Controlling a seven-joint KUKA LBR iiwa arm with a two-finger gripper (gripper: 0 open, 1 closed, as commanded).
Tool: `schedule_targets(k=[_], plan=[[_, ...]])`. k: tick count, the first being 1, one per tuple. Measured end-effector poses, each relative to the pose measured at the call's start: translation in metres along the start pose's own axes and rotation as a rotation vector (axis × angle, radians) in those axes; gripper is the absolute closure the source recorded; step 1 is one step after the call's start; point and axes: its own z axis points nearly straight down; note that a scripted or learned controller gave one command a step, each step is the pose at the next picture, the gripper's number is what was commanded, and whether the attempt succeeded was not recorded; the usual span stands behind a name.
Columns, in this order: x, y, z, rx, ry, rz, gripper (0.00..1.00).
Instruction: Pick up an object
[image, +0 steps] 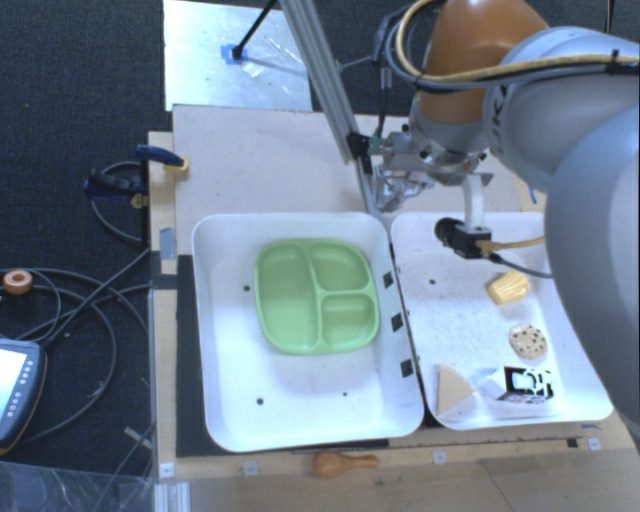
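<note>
The grey arm (560, 120) reaches in from the right, orange band up top, gripper (400, 190) hanging at the bins' far edge.

A divided plate (316, 297) lies in the left bin (225, 400); a cookie (527, 342) and wedge (454, 388) lie in the right bin (440, 300).

Grey arm (560, 110), orange band (475, 40), seemingly yellow cable (520, 68).

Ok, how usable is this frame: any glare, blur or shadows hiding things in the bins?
Camera view: lighting is even and the bins are sharp; the white left bin is bright but not blown out, and the pale green divided plastic plate casts only a soft shadow. The large grey arm, close to the lens, looks soft and covers part of the white right bin. The claw is small and cluttered, hard to read.
</note>
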Motion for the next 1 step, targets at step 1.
schedule_targets(k=[1], plan=[[0.0493,0.016,0.013,0.0,0.0,0.0,1.0]])
